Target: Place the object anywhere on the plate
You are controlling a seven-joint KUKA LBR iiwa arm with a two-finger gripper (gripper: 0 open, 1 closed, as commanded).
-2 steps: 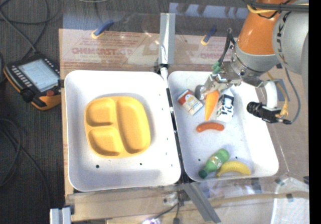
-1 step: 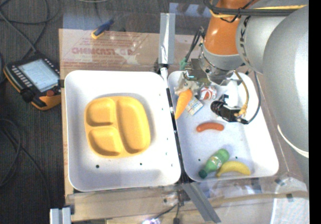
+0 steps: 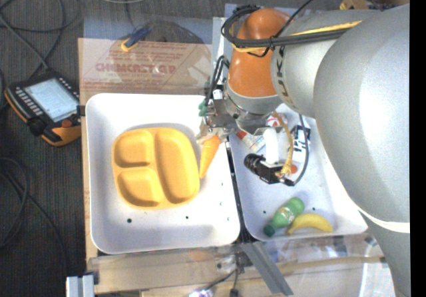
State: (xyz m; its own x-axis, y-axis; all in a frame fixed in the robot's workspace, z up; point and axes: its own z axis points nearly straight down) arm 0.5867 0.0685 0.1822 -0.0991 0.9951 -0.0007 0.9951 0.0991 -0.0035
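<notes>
Looking at the carrot (image 3: 208,156) first: it's a smooth orange cone, kinda toy-looking, thick at the top and narrowing to a point at the bottom. It's tilted a little, so the tip aims down and to the left. It's over the left bin (image 3: 100,222), right at the right-hand rim of the yellow plate (image 3: 156,166), which is split into three compartments. The tip just about overlaps that rim; can't tell if it's actually touching it.

The gripper (image 3: 212,134) comes straight down under the orange band of the arm. Its fingers are pinched in close around the thick end of the carrot, so that's the only thing it has hold of. The gap is no wider than the carrot itself.

Over in the right bin (image 3: 346,219), a green bottle (image 3: 286,214) and a banana (image 3: 309,224) lie side by side.
</notes>
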